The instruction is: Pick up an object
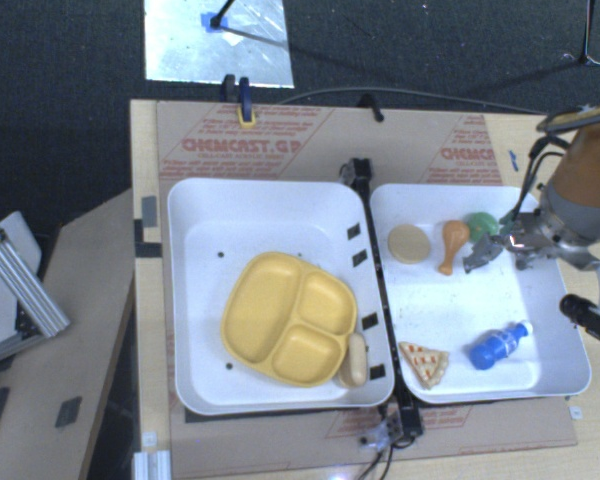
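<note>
The right bin (555, 298) holds several toy foods. A tan round cookie (410, 243) lies at its back left, with an orange drumstick (451, 244) beside it. A green item (481, 224) sits just right of the drumstick, partly covered by the arm. A blue bottle (498, 345) lies on its side at the front right, and a pizza slice (424, 363) rests at the front left. My gripper (485, 252) hangs low over the back of this bin, right next to the drumstick and the green item. I see nothing clearly held in it.
The left bin (195, 298) holds a yellow compartment plate (288, 318) with a beige bread roll (355, 359) against its right rim. A black divider (378, 298) runs between the bins. The grey and orange arm (585, 183) overhangs the right bin's back right corner.
</note>
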